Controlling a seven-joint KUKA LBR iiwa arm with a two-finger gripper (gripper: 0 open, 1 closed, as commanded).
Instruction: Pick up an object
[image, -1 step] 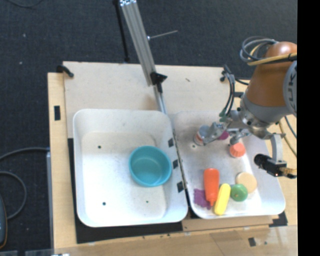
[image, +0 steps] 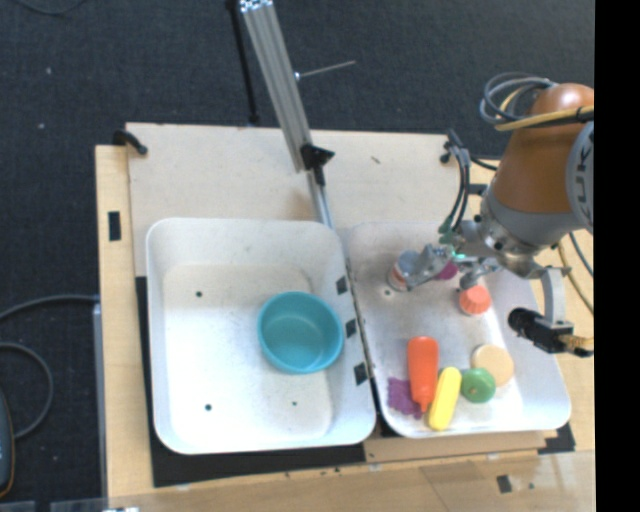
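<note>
My gripper (image: 428, 266) hangs over the back of the right bin (image: 540, 400), reaching in from the right under the orange-banded wrist. A small grey and red object (image: 403, 272) sits right at its tip, and whether it is gripped is unclear. A salmon-red piece (image: 473, 299) lies just to the right of and below the gripper. Toward the front of the bin lie an orange cylinder (image: 423, 364), a yellow banana-shaped piece (image: 445, 397), a green object (image: 478, 385), a tan round object (image: 493, 362) and a purple piece (image: 401, 396).
The left bin (image: 200, 300) holds a blue bowl (image: 300, 332) near its right side. A slanted metal rail (image: 290, 100) rises from the back between the bins. Cables and a black fitting (image: 540, 330) hang at the right bin's right edge.
</note>
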